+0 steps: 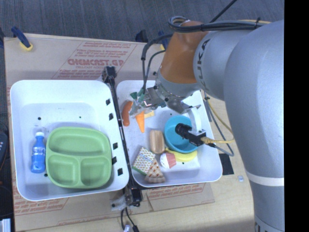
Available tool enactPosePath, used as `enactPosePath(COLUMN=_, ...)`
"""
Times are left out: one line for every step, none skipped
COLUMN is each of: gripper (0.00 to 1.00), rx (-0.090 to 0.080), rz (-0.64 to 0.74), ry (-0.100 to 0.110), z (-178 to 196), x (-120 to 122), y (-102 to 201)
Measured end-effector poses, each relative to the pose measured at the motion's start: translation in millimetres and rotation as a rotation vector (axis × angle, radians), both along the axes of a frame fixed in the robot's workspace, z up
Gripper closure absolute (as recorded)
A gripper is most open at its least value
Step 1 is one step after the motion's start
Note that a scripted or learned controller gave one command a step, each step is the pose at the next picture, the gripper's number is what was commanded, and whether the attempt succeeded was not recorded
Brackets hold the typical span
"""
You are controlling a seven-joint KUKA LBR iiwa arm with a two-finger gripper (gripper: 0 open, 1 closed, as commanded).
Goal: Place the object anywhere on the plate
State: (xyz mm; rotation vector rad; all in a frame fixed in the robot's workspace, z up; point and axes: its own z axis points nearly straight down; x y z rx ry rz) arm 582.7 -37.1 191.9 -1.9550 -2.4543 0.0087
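Gripper (143, 100) low over the right bin's (212, 170) far-left corner beside a carrot (140, 122), finger state impossible to tell, green plate (79, 157) sat in the left bin (19, 93).

green plate (79, 154) bare on top; blue bottle (38, 152) just beside it.

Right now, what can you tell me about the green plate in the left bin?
The green plate is a pale green, plastic-looking tray with rounded corners and raised ridges dividing it into three sections: one wide section along the far side and two smaller ones nearer the camera. It lies flat on the floor of the left bin, toward its near side. Nothing sits on it. A small blue bottle lies right beside its left edge.
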Motion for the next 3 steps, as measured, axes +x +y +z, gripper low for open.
enactPosePath(gripper=1.0, rx=0.001, rz=0.01, ry=0.004, z=13, x=-32, y=60)
enactPosePath(gripper=1.0, rx=0.006, rz=0.163, ry=0.008, z=-13, x=-58, y=199)
enactPosePath(gripper=0.0, rx=0.0, rz=0.151, ry=0.005, z=-12, x=-55, y=191)
